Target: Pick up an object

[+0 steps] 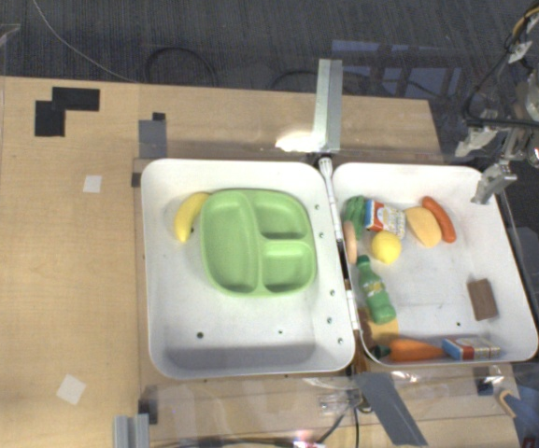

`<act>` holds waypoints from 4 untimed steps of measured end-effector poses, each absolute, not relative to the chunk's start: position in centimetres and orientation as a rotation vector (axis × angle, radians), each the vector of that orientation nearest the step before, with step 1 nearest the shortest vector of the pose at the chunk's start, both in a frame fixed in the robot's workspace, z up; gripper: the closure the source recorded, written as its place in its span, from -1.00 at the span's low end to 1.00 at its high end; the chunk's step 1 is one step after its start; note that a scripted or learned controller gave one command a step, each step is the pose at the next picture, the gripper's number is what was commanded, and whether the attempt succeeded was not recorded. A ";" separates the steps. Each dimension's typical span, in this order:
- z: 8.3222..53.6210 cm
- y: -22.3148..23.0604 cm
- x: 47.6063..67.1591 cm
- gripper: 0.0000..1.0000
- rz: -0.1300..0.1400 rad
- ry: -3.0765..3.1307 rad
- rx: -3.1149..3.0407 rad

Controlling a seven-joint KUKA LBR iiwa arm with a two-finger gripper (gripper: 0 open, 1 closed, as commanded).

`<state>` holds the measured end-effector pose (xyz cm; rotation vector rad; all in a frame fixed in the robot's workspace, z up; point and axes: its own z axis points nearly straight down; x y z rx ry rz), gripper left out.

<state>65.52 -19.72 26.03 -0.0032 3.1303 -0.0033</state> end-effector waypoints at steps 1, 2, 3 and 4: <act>10.0 -18.9 63.6 -1.00 -0.002 3.103 0.384; 8.8 -15.3 65.8 -1.00 0.002 3.085 0.554; 10.3 -15.3 66.2 1.00 -0.001 3.071 0.539; 27.5 -20.9 64.2 1.00 -0.010 3.103 0.280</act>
